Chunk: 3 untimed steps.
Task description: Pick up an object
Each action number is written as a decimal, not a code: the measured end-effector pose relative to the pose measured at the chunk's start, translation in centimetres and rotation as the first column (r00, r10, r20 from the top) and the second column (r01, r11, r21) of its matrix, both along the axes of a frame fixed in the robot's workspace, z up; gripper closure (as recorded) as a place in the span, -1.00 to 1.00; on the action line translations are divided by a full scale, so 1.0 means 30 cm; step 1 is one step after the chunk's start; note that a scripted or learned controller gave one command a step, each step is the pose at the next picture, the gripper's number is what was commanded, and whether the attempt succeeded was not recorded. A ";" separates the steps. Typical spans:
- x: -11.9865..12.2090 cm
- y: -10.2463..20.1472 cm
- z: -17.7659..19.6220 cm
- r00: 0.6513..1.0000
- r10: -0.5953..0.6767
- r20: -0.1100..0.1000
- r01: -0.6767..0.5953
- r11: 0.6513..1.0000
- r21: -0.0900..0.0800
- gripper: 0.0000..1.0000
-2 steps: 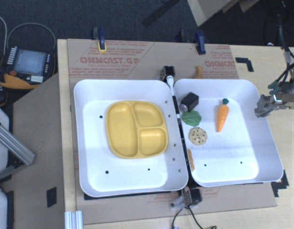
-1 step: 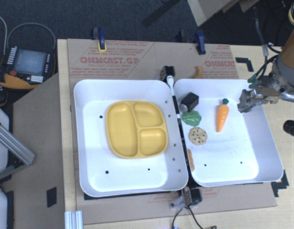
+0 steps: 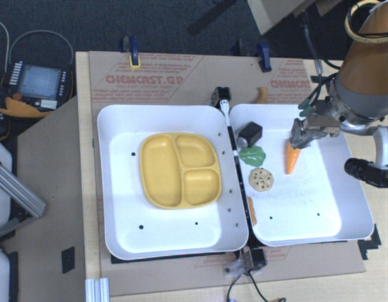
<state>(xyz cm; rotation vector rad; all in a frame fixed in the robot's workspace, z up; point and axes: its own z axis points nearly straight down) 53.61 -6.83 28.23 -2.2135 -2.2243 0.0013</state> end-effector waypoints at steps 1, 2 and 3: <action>0.079 0.135 -0.043 1.000 -0.001 0.005 0.001 1.000 -0.002 1.00; 0.128 0.268 -0.087 1.000 -0.001 0.005 0.001 1.000 -0.002 1.00; 0.192 0.455 -0.084 1.000 0.001 0.006 -0.001 1.000 -0.001 1.00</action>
